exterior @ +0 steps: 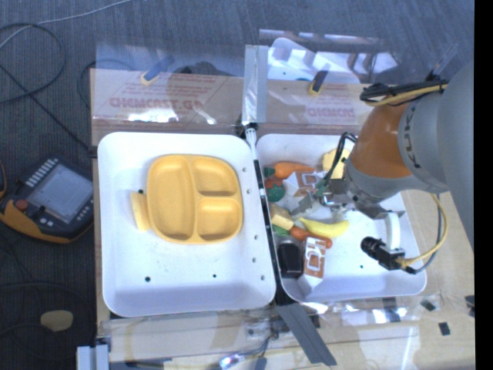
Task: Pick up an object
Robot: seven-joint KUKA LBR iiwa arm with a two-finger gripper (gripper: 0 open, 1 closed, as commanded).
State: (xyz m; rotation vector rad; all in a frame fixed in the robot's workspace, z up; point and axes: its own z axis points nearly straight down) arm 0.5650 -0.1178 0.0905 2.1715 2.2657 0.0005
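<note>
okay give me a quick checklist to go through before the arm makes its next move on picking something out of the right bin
1. Gripper over the right bin: ok, low above the toy pile.
2. Object between the fingers: cannot tell, the wrist hides them.
3. Targets within reach: ok, banana and carrot lie close to the gripper.
4. Clutter around the target: not ok, the items are crowded and touching.
5. Cable near the wrist: cannot tell if it will snag.
6. Left bin: ok, yellow divided plate lies away from the arm.
</note>
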